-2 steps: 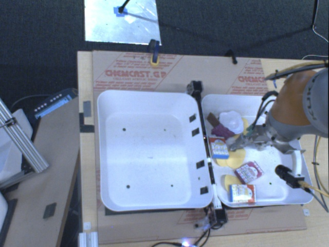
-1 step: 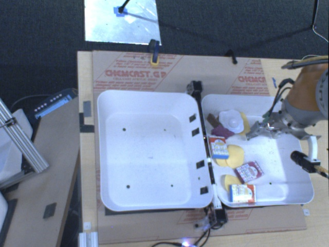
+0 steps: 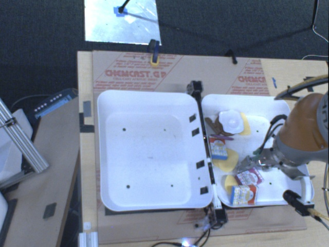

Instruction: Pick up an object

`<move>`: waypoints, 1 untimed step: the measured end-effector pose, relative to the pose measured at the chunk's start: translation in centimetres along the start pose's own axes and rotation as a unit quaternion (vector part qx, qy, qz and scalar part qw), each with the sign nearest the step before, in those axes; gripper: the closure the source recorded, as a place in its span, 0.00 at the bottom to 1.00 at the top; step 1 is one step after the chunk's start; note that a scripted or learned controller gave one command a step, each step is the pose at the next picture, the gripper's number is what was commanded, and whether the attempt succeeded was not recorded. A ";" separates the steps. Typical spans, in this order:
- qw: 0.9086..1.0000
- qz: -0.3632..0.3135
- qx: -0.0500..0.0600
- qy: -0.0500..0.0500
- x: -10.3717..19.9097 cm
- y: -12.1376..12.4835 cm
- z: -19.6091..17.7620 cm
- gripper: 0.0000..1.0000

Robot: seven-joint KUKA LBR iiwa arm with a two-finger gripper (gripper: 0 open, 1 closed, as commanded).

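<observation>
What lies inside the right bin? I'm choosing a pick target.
The right bin holds a white cup, yellow discs and small packets. The arm covers its right part.

A dark blue-grey carpeted floor (image 3: pixel 231 14) fills the upper part of the frame and runs down the left side. On it, at upper centre, lies a shiny square metal sheet (image 3: pixel 121 14) with a thin black rod slanting onto it. A thin black cable (image 3: pixel 314 14) loops across the upper right corner. The light wooden bench (image 3: pixel 85 153) takes up the middle and lower frame, covered by a brown protective sheet printed with red "CHEMCAST" lettering (image 3: pixel 134 72). A yellow clamp (image 3: pixel 154 53) grips its top edge. At the left edge stands an aluminium extrusion frame (image 3: pixel 20 143) on a lower wooden surface (image 3: pixel 43 189).
</observation>
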State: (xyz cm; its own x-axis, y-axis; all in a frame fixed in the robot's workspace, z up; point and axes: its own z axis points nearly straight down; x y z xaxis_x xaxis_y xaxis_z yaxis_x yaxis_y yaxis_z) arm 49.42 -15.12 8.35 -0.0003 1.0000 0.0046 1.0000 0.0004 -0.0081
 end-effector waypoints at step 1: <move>1.000 -0.001 -0.006 -0.003 -0.2 0.6 -1.2 1.00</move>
State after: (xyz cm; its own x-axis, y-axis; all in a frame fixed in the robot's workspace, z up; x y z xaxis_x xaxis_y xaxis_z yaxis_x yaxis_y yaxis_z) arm 50.00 -15.37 9.50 -0.0016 1.0000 -0.0008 1.0000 0.0016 0.0042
